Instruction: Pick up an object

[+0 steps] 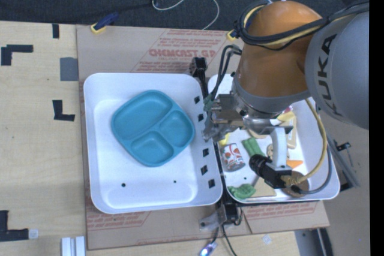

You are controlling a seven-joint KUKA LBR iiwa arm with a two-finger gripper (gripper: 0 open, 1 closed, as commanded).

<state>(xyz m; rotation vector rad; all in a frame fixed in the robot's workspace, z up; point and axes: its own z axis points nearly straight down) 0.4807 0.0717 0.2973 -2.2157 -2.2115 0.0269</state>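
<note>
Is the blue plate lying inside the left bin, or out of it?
Inside: the blue plate lies flat on the left bin's floor.

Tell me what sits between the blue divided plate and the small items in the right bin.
In the camera view, bare white floor of the left bin, then the two bins' adjoining rims.

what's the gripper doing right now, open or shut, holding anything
gripper: cannot be told; it is low over the right bin, above small items, and the arm's orange wrist band covers most of it.
</note>
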